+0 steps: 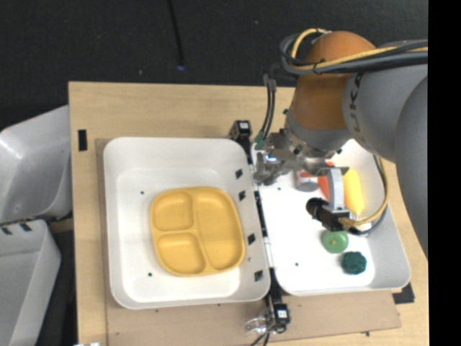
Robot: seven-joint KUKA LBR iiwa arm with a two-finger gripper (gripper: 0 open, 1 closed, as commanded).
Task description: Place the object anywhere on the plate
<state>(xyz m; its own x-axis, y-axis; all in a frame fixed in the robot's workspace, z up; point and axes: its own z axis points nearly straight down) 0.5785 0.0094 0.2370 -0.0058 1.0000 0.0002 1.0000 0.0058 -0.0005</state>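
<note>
A yellow plate (196,231) with three compartments lies in the left bin (119,193). My gripper (297,170) hangs low over the far left part of the right bin (302,265), under the orange-banded wrist. Just beneath and beside it lies an orange-red object (325,184), partly hidden by the gripper. A yellow oblong object (354,192) lies right of that. Nearer the front sit a small green round object (334,241) and a dark green lumpy object (354,263). Nothing rests on the plate.
The divider between the two bins (258,215) runs just left of the gripper. The wooden bench (166,103) borders both bins. A white housing (29,164) stands off the bench at the left.
</note>
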